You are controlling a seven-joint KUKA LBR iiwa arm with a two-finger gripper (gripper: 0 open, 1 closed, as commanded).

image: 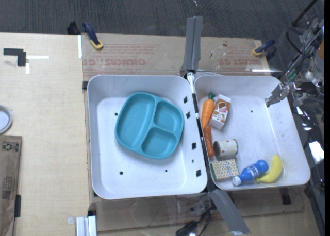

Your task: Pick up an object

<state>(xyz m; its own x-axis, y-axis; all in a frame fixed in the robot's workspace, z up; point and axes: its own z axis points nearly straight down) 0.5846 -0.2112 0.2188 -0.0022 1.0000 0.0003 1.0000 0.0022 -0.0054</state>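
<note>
The right bin [258, 127] holds several items along its left and front sides. An orange carrot [207, 110] lies next to a small white and orange carton [220, 112]. Below them are a small can [226, 148] on its side, a patterned flat packet [225, 169], a blue bottle [251, 172] and a yellow banana [273, 170]. My gripper [276, 97] hangs over the right bin's far right rim, well apart from all of these. Nothing is visibly held in it.
The left bin [103, 147] holds a teal divided plate [149, 124]. A grey divider post [193, 44] stands behind the seam between the bins. Cables and arm parts [308, 60] crowd the right edge. Clamps sit on the cardboard sheet behind.
</note>
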